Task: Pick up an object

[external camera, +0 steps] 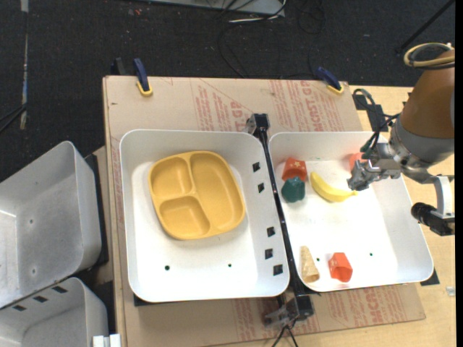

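Nearest, on the brown tabletop [195,100], the right bin [405,266] holds a cone [309,264] and a red block [340,267]. Farther back, a banana [331,189] lies just beside the gripper [359,177]; I cannot tell its state. Beyond, cables cross dark floor [72,35].

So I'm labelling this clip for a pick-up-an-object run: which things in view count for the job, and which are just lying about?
For the job:
- gripper, low in the right bin
- banana, beside the gripper
- orange block
- green ball
- red block
- tan cone

Lying about:
- yellow divided plate in the left bin
- clamps on the board
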`<state>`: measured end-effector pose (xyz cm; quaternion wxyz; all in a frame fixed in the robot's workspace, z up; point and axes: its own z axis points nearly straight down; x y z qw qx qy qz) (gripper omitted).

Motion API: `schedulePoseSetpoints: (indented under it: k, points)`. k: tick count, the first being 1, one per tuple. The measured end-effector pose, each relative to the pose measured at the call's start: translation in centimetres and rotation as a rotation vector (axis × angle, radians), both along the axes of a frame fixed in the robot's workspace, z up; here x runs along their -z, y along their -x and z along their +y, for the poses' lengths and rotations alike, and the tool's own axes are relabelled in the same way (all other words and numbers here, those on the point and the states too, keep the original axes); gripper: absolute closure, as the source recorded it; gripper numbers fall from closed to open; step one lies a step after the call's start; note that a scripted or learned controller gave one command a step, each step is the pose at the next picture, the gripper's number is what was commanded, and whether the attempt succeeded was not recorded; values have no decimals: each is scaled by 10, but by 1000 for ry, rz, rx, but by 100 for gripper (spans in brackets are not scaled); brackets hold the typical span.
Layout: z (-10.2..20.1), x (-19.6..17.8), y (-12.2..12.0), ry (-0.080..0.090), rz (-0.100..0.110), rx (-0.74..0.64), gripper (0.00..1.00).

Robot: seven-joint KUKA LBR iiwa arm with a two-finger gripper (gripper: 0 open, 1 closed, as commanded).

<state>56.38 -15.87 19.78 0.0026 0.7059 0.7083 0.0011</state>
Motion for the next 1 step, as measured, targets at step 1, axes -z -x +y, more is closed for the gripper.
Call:
schedulePoseSetpoints:
  k: [1]
  points:
    - [0, -52, -1, 0, -1, 0, 100]
